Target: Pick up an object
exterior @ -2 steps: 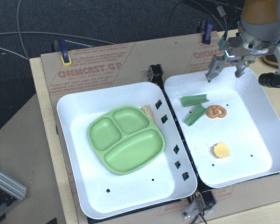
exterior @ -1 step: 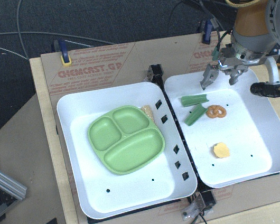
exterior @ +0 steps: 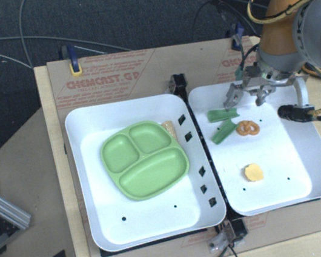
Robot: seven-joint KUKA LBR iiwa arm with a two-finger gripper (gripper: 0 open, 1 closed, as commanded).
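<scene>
The right bin (exterior: 310, 172) holds two green bean-like pieces: one (exterior: 223, 114) lies flat near the far left and one (exterior: 224, 133) sits slanted just below it. A brown pretzel (exterior: 248, 128) rests beside them, and a small yellow chunk (exterior: 254, 172) lies nearer the front. My gripper (exterior: 246, 96) hangs over the far part of the right bin, above and just behind the green pieces and pretzel, open, with nothing between its fingers (exterior: 230, 99).
The left bin (exterior: 102, 215) carries a green divided plate (exterior: 145, 158) with a small tan item (exterior: 169, 130) at its far right edge. A ridge with black clips (exterior: 196, 149) separates the bins. Blue clamps (exterior: 74, 59) sit at the board's far edge.
</scene>
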